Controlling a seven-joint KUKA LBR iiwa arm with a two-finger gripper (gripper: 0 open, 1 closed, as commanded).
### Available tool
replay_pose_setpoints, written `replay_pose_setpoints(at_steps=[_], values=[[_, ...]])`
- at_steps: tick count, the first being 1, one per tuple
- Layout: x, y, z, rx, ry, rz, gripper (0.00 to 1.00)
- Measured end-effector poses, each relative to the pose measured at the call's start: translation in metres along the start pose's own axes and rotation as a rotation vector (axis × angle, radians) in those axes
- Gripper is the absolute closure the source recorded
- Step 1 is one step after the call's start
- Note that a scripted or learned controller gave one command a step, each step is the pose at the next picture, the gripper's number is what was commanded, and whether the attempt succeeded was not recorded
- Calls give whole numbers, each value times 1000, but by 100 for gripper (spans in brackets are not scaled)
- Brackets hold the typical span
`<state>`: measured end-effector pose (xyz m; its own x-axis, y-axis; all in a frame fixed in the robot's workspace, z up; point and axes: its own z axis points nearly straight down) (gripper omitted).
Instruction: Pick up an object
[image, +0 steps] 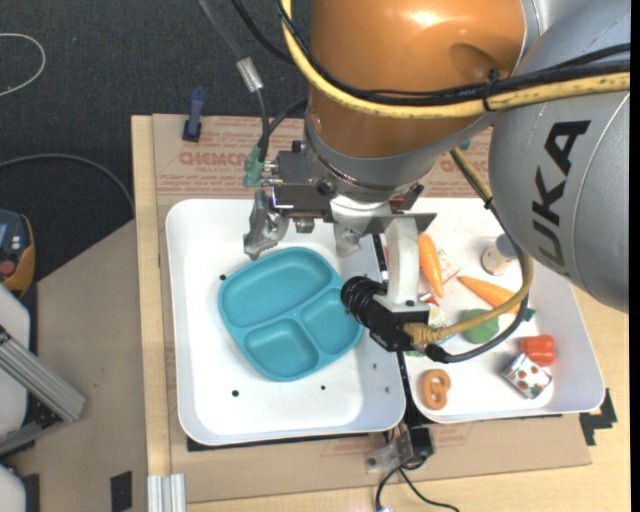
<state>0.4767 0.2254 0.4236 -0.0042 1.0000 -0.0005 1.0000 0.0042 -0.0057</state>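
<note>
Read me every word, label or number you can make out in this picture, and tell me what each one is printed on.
"UKA", in large black letters, cut off at the edge, on the grey arm.
"CHEMCR", in faded red print, runs on behind the arm, on the cardboard sheet under the bins.
More red print along that sheet's top edge: too faint to read.

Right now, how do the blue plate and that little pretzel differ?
The blue divided tray is large, smooth and has three compartments; the pretzel is small, brown and looped. The tray lies in the left bin, the pretzel in the right bin. Both lie flat.
</note>
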Motion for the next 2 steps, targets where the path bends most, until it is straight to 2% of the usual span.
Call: replay_pose_setpoints(at_steps=[1,2], values=[[0,2,-12,-6,1,0,100],[-120,3,-15,-4,-3,17,100]])
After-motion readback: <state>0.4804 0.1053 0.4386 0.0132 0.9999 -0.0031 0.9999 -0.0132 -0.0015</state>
